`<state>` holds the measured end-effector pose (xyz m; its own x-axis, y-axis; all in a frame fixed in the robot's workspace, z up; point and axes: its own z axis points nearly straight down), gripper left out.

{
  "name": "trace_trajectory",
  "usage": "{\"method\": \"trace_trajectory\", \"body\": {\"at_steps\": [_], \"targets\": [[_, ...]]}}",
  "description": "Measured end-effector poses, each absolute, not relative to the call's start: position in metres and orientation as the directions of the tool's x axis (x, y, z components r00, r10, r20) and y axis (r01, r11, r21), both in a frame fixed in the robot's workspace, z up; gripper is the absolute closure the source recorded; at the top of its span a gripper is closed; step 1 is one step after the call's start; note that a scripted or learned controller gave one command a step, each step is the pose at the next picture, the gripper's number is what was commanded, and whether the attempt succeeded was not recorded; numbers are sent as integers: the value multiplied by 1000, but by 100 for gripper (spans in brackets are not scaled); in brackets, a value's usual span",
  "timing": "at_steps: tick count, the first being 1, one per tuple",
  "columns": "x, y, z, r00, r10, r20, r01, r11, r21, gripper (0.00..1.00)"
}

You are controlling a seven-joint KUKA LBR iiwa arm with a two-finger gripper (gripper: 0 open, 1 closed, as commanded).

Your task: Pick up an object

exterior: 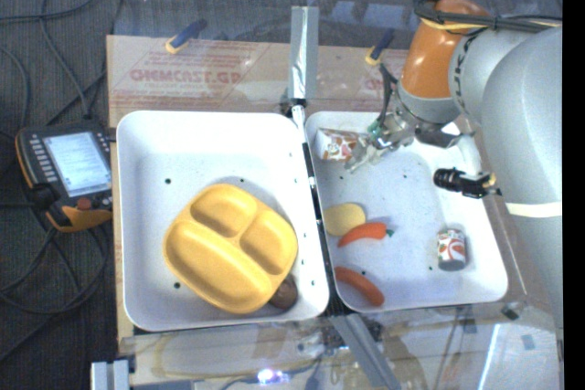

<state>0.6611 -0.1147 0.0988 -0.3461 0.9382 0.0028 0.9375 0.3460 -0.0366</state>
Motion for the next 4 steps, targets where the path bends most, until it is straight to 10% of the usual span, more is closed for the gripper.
{"method": "trace_trajectory", "body": {"at_steps": [1,2,4], "targets": [[669,-82,237,-482,876,-5,876,482,0,100],[669,-82,237,-482,876,-4,876,482,-1,0],[549,-114,90,-430,903,-6,903,430,10,0]]}}
